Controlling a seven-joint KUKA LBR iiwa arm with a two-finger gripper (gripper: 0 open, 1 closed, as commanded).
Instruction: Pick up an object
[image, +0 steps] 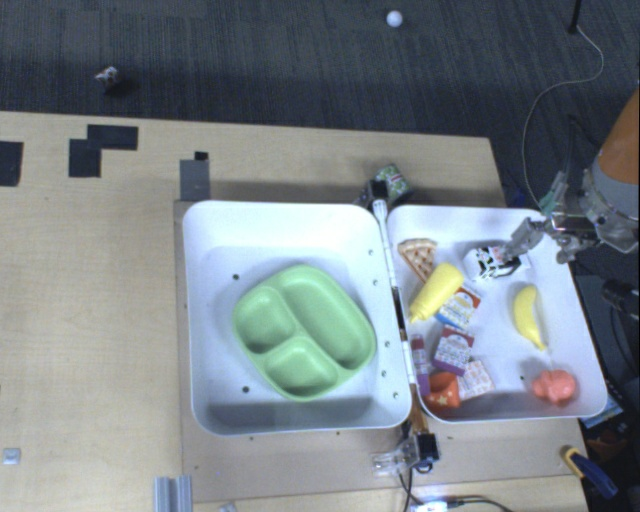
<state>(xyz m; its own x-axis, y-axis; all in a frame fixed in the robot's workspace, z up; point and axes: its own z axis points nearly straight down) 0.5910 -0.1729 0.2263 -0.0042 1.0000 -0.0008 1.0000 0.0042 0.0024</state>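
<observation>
While left bin (200, 300) holds green tray (303, 329) | right bin (585, 340): banana (528, 316), toys | jaws (541, 236) state unclear

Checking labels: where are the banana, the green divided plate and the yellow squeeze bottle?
banana (528, 316), camera view, middle of its curve.
green divided plate (303, 329), camera view, central divider.
yellow squeeze bottle (437, 291), camera view, mid-body.

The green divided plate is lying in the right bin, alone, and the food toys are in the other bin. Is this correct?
Not quite. The camera view shows the green divided plate alone in the left bin, not the right one. The food toys, such as the banana, lie in the right bin.
</observation>
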